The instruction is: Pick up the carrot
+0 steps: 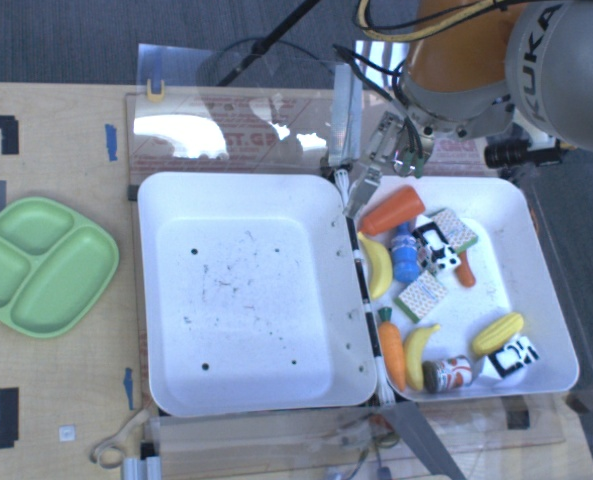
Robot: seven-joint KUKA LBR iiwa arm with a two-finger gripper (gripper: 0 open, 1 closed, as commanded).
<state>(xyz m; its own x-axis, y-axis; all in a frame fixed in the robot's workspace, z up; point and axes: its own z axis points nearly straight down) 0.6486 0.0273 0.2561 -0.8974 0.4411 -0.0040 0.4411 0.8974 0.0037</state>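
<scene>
Two bins: right bin holds the carrot among toys; end effector state unclear.

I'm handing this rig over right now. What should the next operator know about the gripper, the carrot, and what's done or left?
Two-finger gripper: at the right white bin's far-left corner, just above the large orange carrot; nothing visibly between its fingers.
Large orange carrot lies in that bin's upper left; a smaller orange carrot lies along its left wall, near the front.
Done: arm positioned near the carrot.
Left: grasp and lift.
</scene>
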